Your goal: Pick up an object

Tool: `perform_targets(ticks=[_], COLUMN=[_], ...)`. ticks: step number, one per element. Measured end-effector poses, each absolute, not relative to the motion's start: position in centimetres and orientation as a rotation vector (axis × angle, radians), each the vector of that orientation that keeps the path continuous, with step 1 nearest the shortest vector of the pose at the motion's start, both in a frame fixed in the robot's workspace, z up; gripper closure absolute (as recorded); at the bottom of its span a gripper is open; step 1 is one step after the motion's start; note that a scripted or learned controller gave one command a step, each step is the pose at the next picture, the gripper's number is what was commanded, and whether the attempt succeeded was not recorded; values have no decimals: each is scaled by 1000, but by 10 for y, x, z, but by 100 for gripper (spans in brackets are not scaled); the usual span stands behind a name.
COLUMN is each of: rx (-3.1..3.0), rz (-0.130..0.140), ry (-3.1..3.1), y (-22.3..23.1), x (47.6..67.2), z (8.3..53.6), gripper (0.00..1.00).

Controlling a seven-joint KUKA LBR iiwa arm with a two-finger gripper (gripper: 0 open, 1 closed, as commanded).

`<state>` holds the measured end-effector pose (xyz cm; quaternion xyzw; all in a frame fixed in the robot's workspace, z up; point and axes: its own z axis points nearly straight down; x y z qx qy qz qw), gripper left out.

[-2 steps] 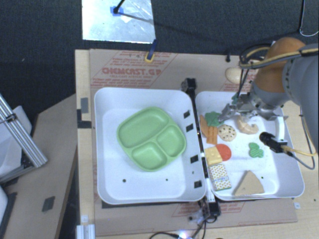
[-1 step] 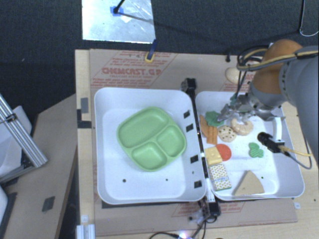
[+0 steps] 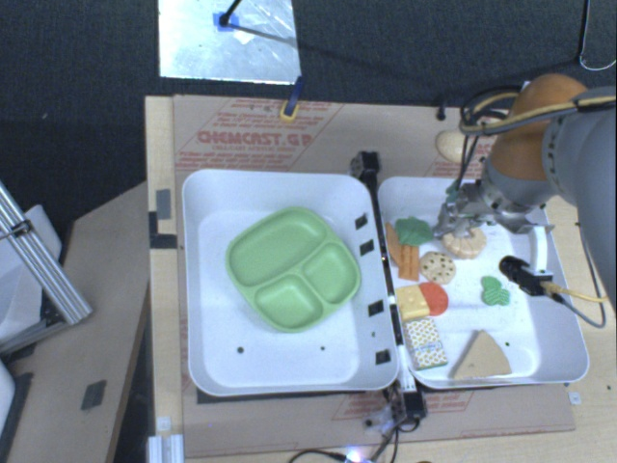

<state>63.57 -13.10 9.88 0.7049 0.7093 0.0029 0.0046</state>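
Note:
My gripper [image 3: 457, 222] is low in the right bin [image 3: 559, 340], near its back left part. It stands just above a round tan biscuit-like piece [image 3: 468, 246] and right of a green leafy piece [image 3: 415, 230]. Nothing can be seen held in it. Around it lie an orange carrot piece [image 3: 402, 256], a chocolate-chip cookie [image 3: 437, 266], a yellow block [image 3: 414, 303] against a red slice [image 3: 438, 299], a patterned cracker [image 3: 426, 343], a tan bread wedge [image 3: 481, 357] and a small green piece [image 3: 495, 292].
The left bin [image 3: 207, 258] holds a green divided plate [image 3: 294, 268]. A black divider with clips [image 3: 378, 258] runs between the bins. A black part with a yellow cable [image 3: 525, 276] hangs from the arm over the right bin. A tan oval object [image 3: 450, 145] lies behind the bin.

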Motion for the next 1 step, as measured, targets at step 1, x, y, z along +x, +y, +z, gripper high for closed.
perform_targets(ticks=[1], rx=[2211], rz=[7], ry=[2224], y=[-127], x=[647], z=[150], gripper=[100])
